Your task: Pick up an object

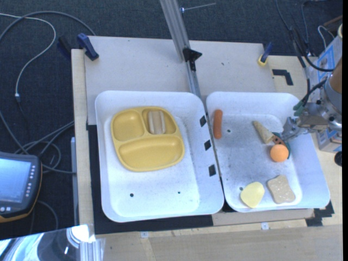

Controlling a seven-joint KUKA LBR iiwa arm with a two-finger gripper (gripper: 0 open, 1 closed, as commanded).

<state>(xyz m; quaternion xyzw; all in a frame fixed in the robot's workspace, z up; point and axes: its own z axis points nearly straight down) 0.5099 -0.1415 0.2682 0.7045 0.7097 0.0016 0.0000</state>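
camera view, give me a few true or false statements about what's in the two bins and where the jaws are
1. The yellow divided tray lies in the left bin. True.
2. The orange ball lies in the left bin. False: it is in the right bin, near that bin's right side.
3. The hot dog lies along the right bin's left edge. True.
4. The gripper hangs over the yellow tray. False: it is over the right bin, just above the orange ball.
5. The cracker and the yellow piece lie side by side at the near edge of the right bin. True.
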